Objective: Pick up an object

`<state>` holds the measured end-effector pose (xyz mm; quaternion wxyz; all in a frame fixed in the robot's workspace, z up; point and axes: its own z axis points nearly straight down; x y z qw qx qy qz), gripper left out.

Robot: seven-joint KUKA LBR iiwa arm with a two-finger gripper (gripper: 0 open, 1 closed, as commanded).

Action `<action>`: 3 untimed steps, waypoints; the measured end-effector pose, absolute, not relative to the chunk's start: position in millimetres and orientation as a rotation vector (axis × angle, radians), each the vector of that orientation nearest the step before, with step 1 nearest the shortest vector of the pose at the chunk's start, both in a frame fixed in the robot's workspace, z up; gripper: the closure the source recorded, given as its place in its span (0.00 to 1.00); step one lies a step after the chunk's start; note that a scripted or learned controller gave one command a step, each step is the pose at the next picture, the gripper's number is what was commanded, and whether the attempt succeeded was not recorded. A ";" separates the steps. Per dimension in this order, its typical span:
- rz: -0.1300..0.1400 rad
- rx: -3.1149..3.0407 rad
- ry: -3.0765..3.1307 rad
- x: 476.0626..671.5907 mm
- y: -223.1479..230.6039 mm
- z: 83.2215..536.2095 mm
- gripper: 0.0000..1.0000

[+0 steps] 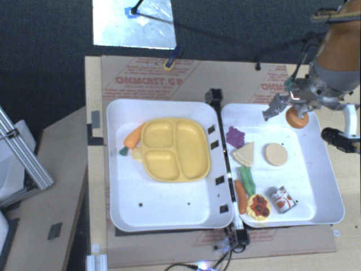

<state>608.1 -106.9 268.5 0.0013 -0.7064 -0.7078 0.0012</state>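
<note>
While its grip cannot be told, the hand [284,103] hovers over the right bin's [316,174] far edge.

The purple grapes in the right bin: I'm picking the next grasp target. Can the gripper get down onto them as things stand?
Probably yes. The purple grapes lie uncovered near the right bin's left wall, apart from the sandwich wedge. The gripper hovers to their upper right, nothing between.

Dark carpet floor [45,38] surrounds the bench [67,151]; a shiny, perhaps metal, sheet [133,17] lies beyond.

Glossy yellow plastic tray [172,150], smooth white plastic bins [169,219], matt printed cardboard [146,79], shiny foil sheet [132,16].
</note>
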 end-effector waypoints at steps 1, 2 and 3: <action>-0.001 -2.219 -2.225 609.1 -106.9 270.7 0.00; 0.002 -2.219 -2.221 602.4 -104.6 212.1 0.00; 0.002 -2.216 -2.222 607.8 -99.0 167.0 0.00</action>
